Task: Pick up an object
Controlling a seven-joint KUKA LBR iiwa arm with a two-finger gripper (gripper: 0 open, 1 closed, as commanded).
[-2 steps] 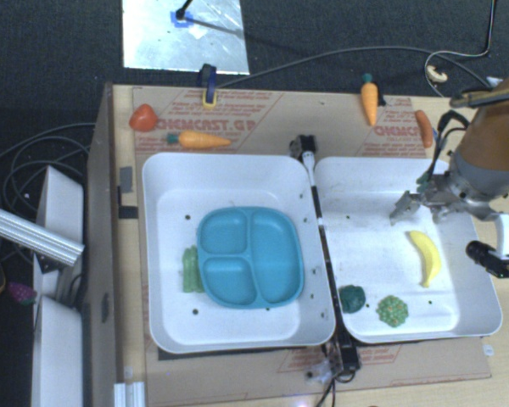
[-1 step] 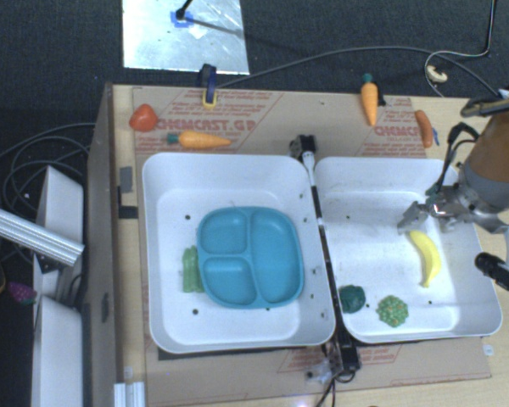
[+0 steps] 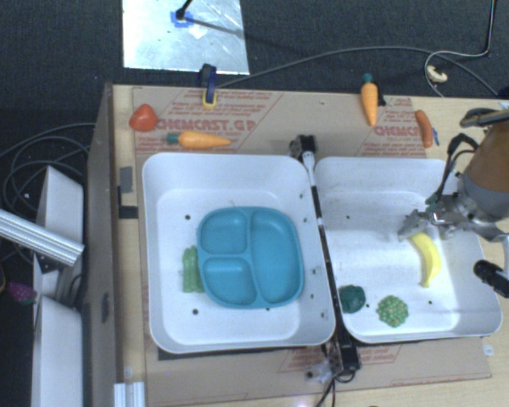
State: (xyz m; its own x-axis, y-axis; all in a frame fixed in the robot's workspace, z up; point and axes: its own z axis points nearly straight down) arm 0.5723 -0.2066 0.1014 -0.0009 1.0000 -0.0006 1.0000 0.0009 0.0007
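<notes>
**Claw over the banana in the right bin**

Nearest the camera, at the front edge of the tabletop [image 3: 237,371], a black clip [image 3: 346,359] is sitting at the seam between the two white bins. Just behind it, in the right bin [image 3: 382,176], a dark green lump [image 3: 352,298] and a lighter green broccoli [image 3: 393,310] are lying side by side near the front wall. A banana [image 3: 427,258] is lying further back and to the right, curving toward the front.

Reaching in from the right, the arm [image 3: 496,164] is showing its orange band, and the claw [image 3: 420,225] is hanging right at the banana's upper end. Whether it is touching the fruit cannot be told, and how far the claw is open cannot be told either; nothing is visibly lifted.

In the left bin [image 3: 229,172] a blue divided plate [image 3: 250,255] is resting in the middle, with a pale green piece [image 3: 191,270] lying just beside its left rim.

Behind the bins, on the cardboard, a tomato [image 3: 142,118] and a carrot [image 3: 199,140] are lying to the left, while another carrot [image 3: 370,102] and a red-orange pepper [image 3: 424,128] are lying to the right. A blue and yellow clamp [image 3: 209,85] is gripping the back edge.
</notes>
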